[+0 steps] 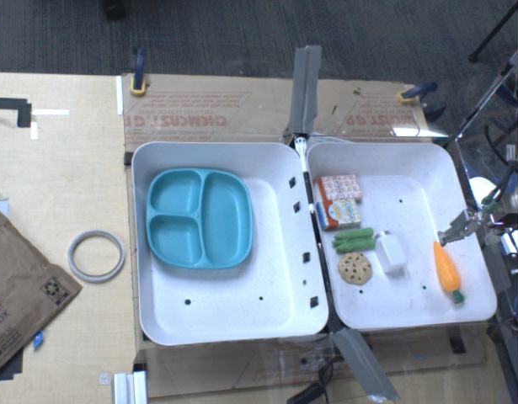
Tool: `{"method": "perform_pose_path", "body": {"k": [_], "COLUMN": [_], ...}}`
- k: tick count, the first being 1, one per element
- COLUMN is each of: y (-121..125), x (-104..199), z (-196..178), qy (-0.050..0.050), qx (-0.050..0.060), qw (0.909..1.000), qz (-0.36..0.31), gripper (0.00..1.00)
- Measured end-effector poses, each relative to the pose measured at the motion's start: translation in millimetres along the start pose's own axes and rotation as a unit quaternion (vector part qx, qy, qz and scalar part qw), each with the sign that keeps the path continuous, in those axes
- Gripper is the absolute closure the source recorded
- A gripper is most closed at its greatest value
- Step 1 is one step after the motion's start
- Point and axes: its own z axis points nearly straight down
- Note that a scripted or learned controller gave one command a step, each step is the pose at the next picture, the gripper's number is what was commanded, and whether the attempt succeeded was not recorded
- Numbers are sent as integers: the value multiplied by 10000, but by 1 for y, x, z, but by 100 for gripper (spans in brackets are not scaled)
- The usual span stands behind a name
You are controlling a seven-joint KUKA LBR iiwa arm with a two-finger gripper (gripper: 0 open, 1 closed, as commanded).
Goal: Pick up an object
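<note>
The right bin [410,162] holds several small objects. A red and white carton [339,200] lies at its left side, near the divider. Just below the carton are a green pea pod [353,240] and a round brown cookie [355,268]. A small white block [390,253] lies right of the pod, touching or nearly touching it. An orange carrot [446,268] with a green tip lies near the bin's right wall, apart from the others.
A blue divided plate [199,218] lies in the left bin [233,310]. A metal bracket [465,225] pokes over the right bin's right rim. On the bench to the left are a grey tape ring [96,254] and a cardboard piece [18,284].
</note>
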Motion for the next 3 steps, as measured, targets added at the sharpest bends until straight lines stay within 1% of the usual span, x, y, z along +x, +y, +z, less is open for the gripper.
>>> {"method": "perform_pose_path", "body": {"k": [1, 2, 3], "y": [26, -7, -8], "x": [0, 22, 22], "z": [122, 130, 122], "qy": [61, 6, 6], "qx": [-11, 5, 9], "qw": [9983, 9977, 9976], "qz": [579, 679, 692], "gripper": [0, 0, 100]}}
